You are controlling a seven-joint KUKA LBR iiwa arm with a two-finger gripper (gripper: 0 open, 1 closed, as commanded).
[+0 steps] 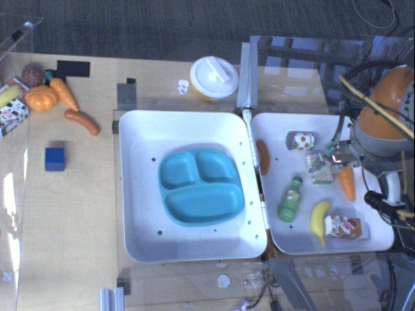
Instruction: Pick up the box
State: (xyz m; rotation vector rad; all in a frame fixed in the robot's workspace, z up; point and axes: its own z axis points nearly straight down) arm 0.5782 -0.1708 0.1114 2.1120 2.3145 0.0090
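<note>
Box at the near right of the right bin.

The box (pixel 346 227) is seen lying flat in the right bin (pixel 280 241), a banana (pixel 317 219) just left of it. Farther back, a carrot (pixel 347 183) lies beside the gripper (pixel 332 159); whether its jaws are apart cannot be told. A blue tray (pixel 201 186) sits in the left bin (pixel 139 193).

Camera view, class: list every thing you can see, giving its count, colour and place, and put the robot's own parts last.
Bins: 2, white, side by side on bench.
Divided tray: 1, blue, left bin.
Box: 1, white and brown, right bin, near corner.
Banana: 1, yellow, beside box.
Bottle: 1, green, right bin.
Carrot: 1, orange, right bin.
Sausage: 1, brown, right bin's left edge.
Can: 1, right bin.
Cube: 1, blue, bench left.
Arm: 1, grey and orange, right.
</note>
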